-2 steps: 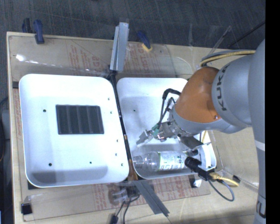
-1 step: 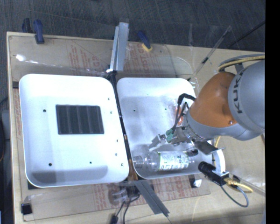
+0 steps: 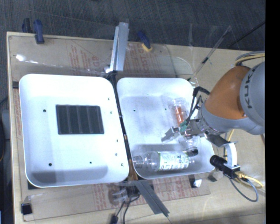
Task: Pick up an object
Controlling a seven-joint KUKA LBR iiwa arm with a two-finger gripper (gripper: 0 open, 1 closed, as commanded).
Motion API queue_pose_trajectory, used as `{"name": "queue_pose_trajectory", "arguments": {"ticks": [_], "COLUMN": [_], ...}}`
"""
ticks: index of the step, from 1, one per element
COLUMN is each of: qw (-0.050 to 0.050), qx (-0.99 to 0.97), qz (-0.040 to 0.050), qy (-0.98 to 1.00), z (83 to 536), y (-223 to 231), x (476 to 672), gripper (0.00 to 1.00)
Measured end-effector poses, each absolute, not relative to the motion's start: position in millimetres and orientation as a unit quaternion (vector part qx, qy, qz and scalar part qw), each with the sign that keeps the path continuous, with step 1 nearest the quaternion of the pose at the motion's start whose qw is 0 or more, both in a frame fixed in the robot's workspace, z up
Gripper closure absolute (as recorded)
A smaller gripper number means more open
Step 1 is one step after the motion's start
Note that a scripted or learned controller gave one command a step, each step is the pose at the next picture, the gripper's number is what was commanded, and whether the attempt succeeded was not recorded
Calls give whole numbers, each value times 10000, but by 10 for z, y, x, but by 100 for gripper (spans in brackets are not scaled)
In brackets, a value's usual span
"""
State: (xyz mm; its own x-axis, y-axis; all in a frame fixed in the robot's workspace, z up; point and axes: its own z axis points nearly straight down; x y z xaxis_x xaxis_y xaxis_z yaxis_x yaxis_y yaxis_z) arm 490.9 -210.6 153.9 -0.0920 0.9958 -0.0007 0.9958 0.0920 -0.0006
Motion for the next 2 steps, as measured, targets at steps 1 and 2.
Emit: {"name": "queue_pose_trajectory", "arguments": {"ticks": [1,2], "qw": [-13,66], "qx": [6428,6516], "qz": [-7,-21], "qy": [7660,7585], "z": [914,944], "y": [-1662,-1150], "x": [4928,5393], "gripper": [0,0]}}
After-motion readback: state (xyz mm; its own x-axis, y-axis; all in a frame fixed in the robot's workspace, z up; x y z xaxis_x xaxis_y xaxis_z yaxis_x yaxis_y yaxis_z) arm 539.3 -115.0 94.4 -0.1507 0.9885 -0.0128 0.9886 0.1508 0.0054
